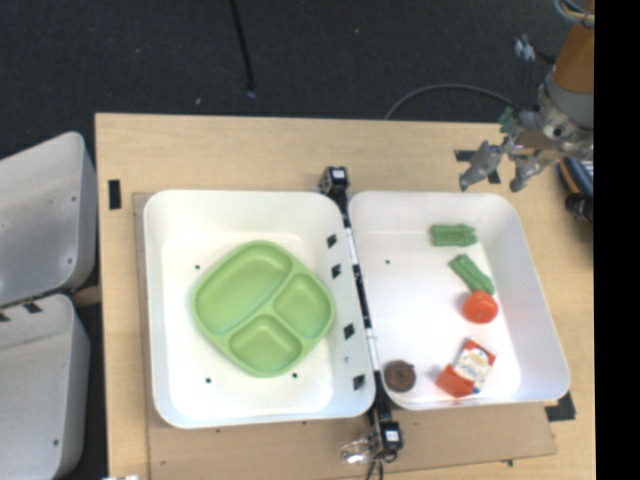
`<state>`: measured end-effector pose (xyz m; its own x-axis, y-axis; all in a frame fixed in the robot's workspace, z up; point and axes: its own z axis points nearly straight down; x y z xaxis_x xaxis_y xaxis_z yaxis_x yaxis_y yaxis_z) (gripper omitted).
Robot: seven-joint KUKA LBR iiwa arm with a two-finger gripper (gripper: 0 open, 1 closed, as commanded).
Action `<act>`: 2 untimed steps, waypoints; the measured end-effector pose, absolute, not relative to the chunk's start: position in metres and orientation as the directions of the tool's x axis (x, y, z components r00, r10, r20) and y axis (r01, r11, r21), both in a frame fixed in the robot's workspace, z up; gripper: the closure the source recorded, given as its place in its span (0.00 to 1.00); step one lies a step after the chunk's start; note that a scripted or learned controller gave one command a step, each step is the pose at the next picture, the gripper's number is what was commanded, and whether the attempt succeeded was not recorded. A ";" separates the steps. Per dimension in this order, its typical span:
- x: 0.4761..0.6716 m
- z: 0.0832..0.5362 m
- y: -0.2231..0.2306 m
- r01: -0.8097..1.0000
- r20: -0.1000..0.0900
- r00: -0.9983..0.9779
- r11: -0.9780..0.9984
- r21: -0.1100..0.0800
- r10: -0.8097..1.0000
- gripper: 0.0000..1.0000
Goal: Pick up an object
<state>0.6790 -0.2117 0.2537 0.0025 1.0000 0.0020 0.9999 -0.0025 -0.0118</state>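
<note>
My gripper hangs above the bench just beyond the far rim of the right bin, its two fingers spread open with nothing between them. In the right bin lie two green pieces, a red round object, a red and white packet and a small brown round object. All of them sit nearer the camera than the gripper.
The left bin holds a green divided plate. A black divider with clips runs between the bins. A cable loops over the bench's far edge. White chair-like shapes stand at the left.
</note>
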 end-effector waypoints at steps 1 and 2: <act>0.681 0.263 -0.211 1.000 -0.002 -0.001 0.001 0.002 1.000 0.00; 0.679 0.211 -0.223 1.000 -0.003 0.001 -0.001 -0.002 1.000 0.00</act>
